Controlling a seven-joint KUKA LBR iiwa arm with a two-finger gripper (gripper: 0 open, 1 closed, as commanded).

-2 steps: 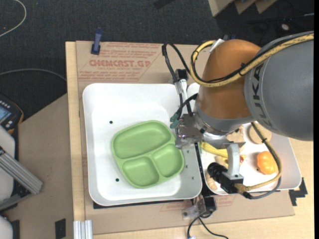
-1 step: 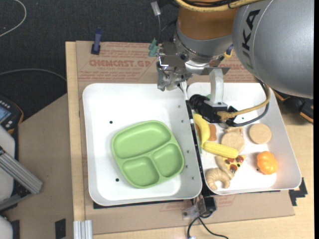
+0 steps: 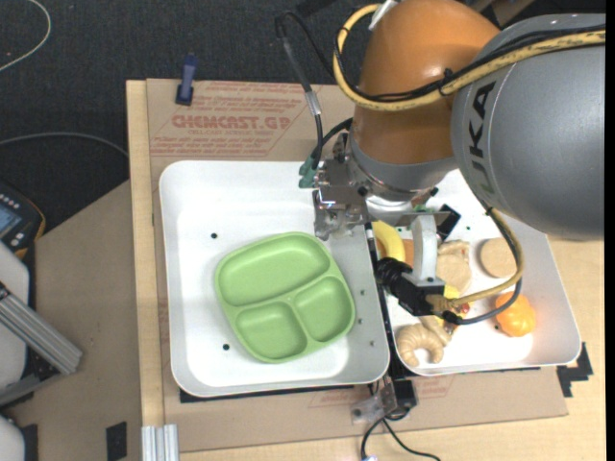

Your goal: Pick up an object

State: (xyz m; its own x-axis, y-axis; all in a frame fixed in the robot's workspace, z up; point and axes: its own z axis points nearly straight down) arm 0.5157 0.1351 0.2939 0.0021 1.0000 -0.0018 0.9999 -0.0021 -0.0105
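- Gripper (image 3: pixel 415 243) is seen low over the right bin (image 3: pixel 553 301), near that bin's left wall, beneath the grey wrist and the orange band (image 3: pixel 423 56) of the arm.
- Whether anything is pinched cannot be told: the wrist and a tangle of cable (image 3: pixel 471 301) cover most of the gripper from above, so no object is counted as held.
- Candidate objects are gathered in the right bin, all close to the gripper: a yellow banana-like piece (image 3: pixel 387 241) touching or just beside it on the view's left, a pale tan lump (image 3: pixel 454 265) just to its right, and a round tan piece (image 3: pixel 497 257) further right.
- Nearer the camera, a knobbly beige object (image 3: pixel 423 342) is seen by the bin's front wall, and an orange fruit-like object (image 3: pixel 516 320) lies toward the front right.
- Left bin (image 3: pixel 187 257) is occupied by a green divided plate (image 3: pixel 284 297), lying flat and well apart from the gripper, across the shared wall.
- Deciding relation, as judged: the yellow piece is nearest and lies just toward the view's left of the gripper, its long axis running roughly away from the camera, so a closing across its narrow width is called for.
- Crowding is judged the risk, since the neighbouring pieces sit close enough to be nudged.
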